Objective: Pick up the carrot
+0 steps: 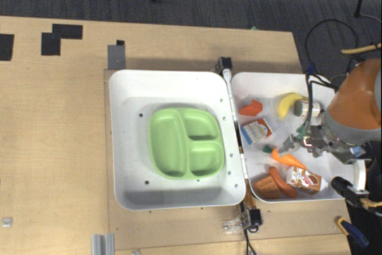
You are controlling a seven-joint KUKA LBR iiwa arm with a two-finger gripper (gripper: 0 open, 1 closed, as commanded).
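The carrot (287, 159) lies in the right bin (268, 82), in the lower middle of that bin, its orange body running roughly left to right with a bit of green at its left end. Just above and to the right of it hangs the gripper (305, 141), a dark metal assembly at the end of the arm (358, 106), which comes in from the right edge of the frame with its orange band showing large there. The gripper sits close over the carrot's right end, but whether its fingers are apart or together cannot be told from this angle, and nothing is seen between them. Below the carrot rest a small printed packet (304, 179) and, to its left, a brown sausage-like item (276, 184) near the bin's lower wall. Above the carrot lie a small carton (256, 129) with red and blue print, a red-orange piece (251, 108), and a banana (289, 104) toward the upper right. The left bin (122, 128) fills the middle of the frame and holds a green divided plate (186, 141) with three compartments. Both bins stand on a tan bench (54, 140).
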